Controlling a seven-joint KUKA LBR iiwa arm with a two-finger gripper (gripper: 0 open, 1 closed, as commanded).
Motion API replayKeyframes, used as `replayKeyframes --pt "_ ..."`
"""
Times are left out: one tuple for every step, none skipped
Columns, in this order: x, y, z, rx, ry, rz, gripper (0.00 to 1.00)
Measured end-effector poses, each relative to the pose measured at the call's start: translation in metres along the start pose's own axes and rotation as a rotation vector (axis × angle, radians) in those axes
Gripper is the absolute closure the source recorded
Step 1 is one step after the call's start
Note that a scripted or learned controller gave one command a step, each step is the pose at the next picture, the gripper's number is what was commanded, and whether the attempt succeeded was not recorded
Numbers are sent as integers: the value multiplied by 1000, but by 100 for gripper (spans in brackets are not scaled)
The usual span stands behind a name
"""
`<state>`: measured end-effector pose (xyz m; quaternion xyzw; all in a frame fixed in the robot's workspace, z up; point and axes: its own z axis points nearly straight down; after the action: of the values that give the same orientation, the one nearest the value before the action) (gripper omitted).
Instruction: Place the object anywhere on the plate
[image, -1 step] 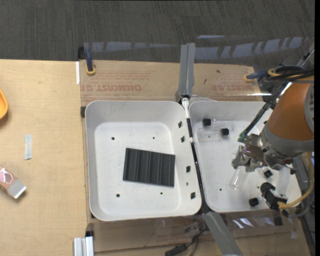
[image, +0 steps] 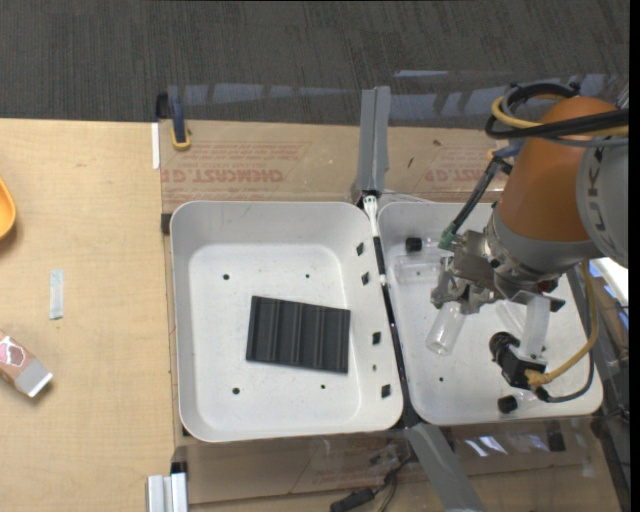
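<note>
Up on the right side, the big grey and orange arm (image: 560, 190) covers much of the right bin (image: 420, 395), so part of its white floor is hidden. Below the arm, the gripper (image: 490, 328) hangs with two pale, see-through fingers (image: 443, 330) spread wide apart, and nothing can be seen held between them. A small black object (image: 412, 243) lies on the bin floor near that bin's upper left corner, apart from the gripper; it is too tiny to tell its shape. Another small dark piece (image: 508, 403) sits low in the same bin. The plate (image: 299, 334) is a flat, dark, ribbed rectangle, lying a bit tilted in the middle of the left bin (image: 200, 300), which is smooth and white with round corners. At the far left edge an orange thing (image: 5, 215) is cut off.
</note>
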<state>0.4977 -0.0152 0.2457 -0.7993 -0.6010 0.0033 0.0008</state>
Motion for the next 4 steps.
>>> replayKeyframes --pt "86 32 57 1 -1 -211 100" --pt "143 -9 18 -1 -1 -406 100" --pt "184 -59 -31 -2 -2 -437 100" --pt "190 21 20 -2 -2 -323 100"
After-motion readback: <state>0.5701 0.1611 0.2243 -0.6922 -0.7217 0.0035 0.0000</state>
